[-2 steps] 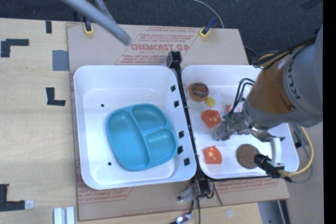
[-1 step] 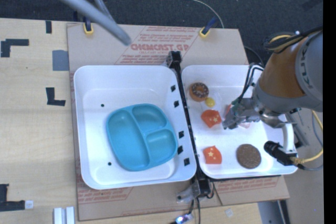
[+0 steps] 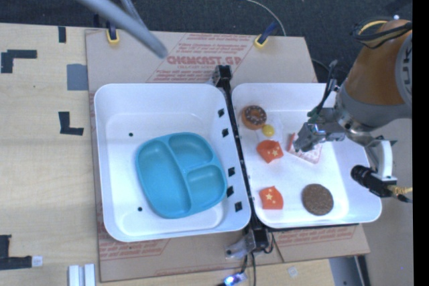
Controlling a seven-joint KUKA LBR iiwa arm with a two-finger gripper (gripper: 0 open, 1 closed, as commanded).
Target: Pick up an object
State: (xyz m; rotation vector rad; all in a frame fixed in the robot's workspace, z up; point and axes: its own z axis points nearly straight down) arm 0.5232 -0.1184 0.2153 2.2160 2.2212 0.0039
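In the left bin (image 3: 107,144), at centre-left of the frame, a blue divided plate (image 3: 181,174) lies flat. The right bin (image 3: 365,211) holds a chocolate doughnut (image 3: 254,116) and a small yellow piece (image 3: 268,130) near its upper left, a red block (image 3: 269,151) below them, a red piece with a yellow star (image 3: 271,198) and a brown cookie (image 3: 317,199) along the lower edge. Further right, the hand (image 3: 310,139) sits low over a pink-and-white object (image 3: 308,155); whether it is spread or pressed together I cannot tell.
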